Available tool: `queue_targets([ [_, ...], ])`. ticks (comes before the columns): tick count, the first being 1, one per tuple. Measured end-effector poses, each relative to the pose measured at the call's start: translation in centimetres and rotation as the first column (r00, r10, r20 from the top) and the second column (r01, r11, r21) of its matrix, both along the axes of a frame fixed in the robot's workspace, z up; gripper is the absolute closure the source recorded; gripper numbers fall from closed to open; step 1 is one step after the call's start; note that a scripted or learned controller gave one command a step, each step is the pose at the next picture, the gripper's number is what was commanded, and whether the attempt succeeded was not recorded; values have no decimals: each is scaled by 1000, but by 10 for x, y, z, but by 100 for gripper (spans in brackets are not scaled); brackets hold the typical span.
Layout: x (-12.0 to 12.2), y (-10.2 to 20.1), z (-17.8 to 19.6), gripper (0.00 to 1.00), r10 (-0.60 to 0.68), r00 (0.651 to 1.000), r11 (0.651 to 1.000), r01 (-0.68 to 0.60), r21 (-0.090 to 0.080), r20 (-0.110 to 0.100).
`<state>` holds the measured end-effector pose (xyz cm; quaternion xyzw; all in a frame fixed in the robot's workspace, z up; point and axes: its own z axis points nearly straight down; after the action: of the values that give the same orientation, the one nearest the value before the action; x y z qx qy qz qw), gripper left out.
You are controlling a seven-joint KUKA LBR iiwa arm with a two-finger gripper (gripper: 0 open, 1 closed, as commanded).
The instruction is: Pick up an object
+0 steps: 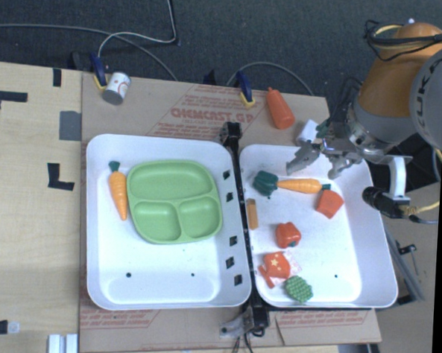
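I am seeing my open claw (318, 161) hanging over two carrots (299, 186) (118, 191), one green plate (175, 200) and two white bins (99, 276) (371, 282).

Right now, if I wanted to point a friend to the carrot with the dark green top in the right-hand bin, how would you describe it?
Start at the right bin, the one without the green plate. Near its far edge, just below the gripper, lies a carrot on its side, its dark green top pointing toward the divider between the bins. It is long, thin and orange; the toys near it are red and chunky.
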<state>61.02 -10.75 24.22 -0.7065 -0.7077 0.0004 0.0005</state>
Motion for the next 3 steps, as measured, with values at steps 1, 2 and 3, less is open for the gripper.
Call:
queue_targets([
  [1, -27, -1, -148, 0, -1, 1000, 1000, 1, 1, 0],
  [2, 52, 7, -157, 0, -1, 1000, 1000, 1, 1, -3],
  [3, 56, 5, -158, 0, -2, 1000, 1000, 2, 5, -15],
])
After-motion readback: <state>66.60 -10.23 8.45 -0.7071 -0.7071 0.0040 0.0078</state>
